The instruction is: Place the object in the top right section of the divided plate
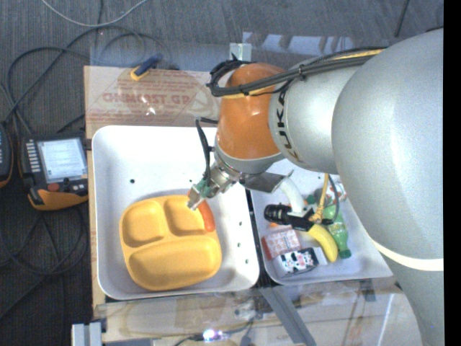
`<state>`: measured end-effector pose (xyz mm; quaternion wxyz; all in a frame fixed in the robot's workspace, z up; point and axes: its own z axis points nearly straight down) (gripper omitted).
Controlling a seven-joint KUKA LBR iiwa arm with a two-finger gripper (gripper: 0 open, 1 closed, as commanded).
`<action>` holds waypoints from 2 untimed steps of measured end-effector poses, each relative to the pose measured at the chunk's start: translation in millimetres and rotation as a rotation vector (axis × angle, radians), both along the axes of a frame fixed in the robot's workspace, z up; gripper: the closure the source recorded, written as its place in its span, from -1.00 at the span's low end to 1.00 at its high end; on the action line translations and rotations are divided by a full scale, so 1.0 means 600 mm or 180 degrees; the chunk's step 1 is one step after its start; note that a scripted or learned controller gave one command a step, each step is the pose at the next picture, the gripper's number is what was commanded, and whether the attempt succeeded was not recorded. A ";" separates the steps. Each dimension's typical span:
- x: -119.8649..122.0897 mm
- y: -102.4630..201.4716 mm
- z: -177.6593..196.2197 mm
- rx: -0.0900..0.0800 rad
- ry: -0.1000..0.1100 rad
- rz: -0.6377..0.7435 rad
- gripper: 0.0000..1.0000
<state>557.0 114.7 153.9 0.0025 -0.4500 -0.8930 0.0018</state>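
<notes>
On my left I see the left bin (130, 157) holding the yellow divided plate (169, 247). At the plate's top right section an orange object (208, 217) lies along the right rim, its upper end just under the gripper (196, 199). I cannot tell how the jaws stand, nor whether they touch the object. Further right, the right bin (360, 269) holds a banana (324, 241), a black item (284, 213), a green item (340, 238) and small packets (288, 254).
</notes>
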 end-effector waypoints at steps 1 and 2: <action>0.000 0.000 0.000 0.0003 -0.0001 -0.0002 -1.00; 0.000 0.000 0.000 0.0003 -0.0001 -0.0002 -1.00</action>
